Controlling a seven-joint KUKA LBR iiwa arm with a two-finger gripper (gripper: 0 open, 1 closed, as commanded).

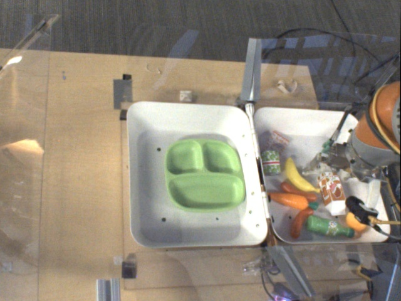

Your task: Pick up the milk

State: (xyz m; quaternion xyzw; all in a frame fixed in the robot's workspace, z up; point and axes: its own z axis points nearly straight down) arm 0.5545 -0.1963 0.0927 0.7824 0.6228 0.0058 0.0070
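Camera view: tan wooden bench (62, 168), grey carpet (125, 11) behind, gripper (338, 158) state unclear above the milk (331, 189).

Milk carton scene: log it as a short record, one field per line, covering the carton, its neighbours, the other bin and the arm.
milk: small carton in the right bin, near the arm
neighbours: banana and carrot on its camera-left, green bottle below it
left bin: holds a green divided plate
arm: grey wrist with orange band over the right bin's right side
gripper: just above the milk; grip state unclear
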